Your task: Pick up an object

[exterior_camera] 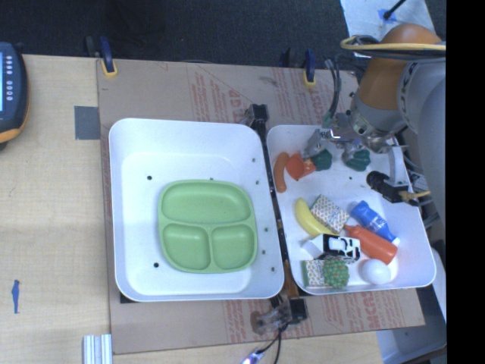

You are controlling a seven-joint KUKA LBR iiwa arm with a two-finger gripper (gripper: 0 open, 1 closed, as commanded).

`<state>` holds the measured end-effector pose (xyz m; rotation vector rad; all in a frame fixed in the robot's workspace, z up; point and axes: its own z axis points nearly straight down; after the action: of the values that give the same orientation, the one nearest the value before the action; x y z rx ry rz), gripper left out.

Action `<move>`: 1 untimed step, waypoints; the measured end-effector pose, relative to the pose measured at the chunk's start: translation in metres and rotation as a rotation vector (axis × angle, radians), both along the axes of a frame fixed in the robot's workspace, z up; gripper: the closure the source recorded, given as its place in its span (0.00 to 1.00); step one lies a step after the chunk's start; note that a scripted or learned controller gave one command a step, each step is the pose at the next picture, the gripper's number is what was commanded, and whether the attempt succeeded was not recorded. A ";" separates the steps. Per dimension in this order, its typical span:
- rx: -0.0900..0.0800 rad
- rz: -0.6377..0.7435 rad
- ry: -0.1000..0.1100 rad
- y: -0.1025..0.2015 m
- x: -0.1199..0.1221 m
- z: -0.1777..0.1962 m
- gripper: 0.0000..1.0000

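Your gripper [337,149] sits low over the far edge of the right bin [424,275], its teal-tipped fingers [322,159] spread apart with nothing between them — one tip near the orange-red toy, the other toward the bin's far right corner. Nothing is held yet, so treat this as the approach. The nearest candidate is that orange-red toy [294,167], lying just beside the left fingertip near the bin's far left corner; a curved orange piece [280,171] hugs the left wall next to it. To do this well, shift the gripper toward the left wall until the toy is centred between the tips, then go down and close — closing where you are now would likely catch only air. Mind the wall: it leaves little room for the outer finger. Further toward the near edge lie a banana [305,217], a patterned block [331,211], a blue bottle [369,218], an orange cylinder [373,244], a black-and-white item [342,246], a green speckled block [327,273] and a white ball [373,271], all crowded — harder picks. The left bin [129,203] holds a green divided plate [206,225].
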<state>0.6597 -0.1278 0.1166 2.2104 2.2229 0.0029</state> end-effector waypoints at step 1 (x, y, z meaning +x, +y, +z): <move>0.004 -0.004 0.012 0.011 -0.081 0.039 0.00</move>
<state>0.5787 -0.1166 0.1556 2.2224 2.2260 -0.0059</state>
